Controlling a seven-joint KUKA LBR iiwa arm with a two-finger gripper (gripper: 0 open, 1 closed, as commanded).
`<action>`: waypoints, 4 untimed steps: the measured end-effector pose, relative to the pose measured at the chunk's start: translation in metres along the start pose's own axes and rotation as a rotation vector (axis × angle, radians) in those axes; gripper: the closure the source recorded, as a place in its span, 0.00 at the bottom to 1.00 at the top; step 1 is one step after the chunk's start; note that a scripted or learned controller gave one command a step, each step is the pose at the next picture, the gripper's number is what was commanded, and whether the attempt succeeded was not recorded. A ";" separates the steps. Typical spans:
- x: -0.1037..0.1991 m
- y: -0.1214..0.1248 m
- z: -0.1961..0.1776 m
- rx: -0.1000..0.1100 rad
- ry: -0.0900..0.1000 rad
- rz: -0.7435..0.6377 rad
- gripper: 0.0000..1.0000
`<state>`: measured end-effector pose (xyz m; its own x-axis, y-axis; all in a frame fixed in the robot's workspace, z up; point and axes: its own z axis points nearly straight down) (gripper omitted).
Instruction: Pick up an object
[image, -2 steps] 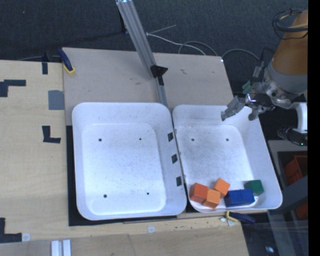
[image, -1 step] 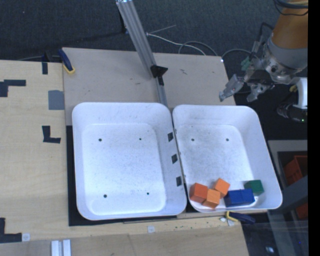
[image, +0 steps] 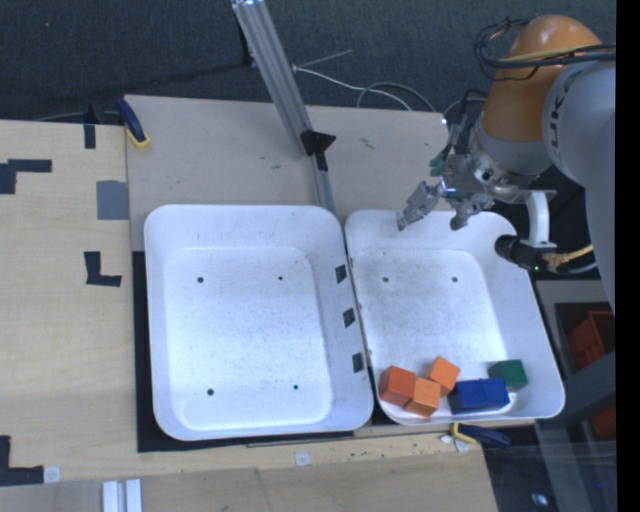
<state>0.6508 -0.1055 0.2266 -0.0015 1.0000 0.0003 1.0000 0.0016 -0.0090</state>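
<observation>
Your gripper (image: 436, 212) hangs spread apart with nothing in it, over the right bin's (image: 420, 290) far edge. The blocks (image: 420, 388) cluster at its near edge, well apart. They look light, rigid and smooth; pinch the orange block (image: 444, 373) across flat sides.

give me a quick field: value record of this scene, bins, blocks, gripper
left bin: no blocks in it
right bin: blocks clustered at its near edge
orange blocks: three, bunched together
blue block: right of the orange ones, touching or nearly so
green block: behind the blue one, by the bin's right corner
gripper: over the right bin's far rim, fingers spread, nothing between them
</observation>
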 end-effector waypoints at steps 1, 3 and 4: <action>0.017 -0.047 -0.036 -0.009 0.001 -0.001 0.00; 0.045 -0.076 -0.088 -0.013 0.000 -0.004 0.00; 0.033 -0.039 -0.082 -0.010 -0.003 0.000 0.00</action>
<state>0.6128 -0.0723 0.3086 -0.0020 1.0000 -0.0023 1.0000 0.0020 0.0010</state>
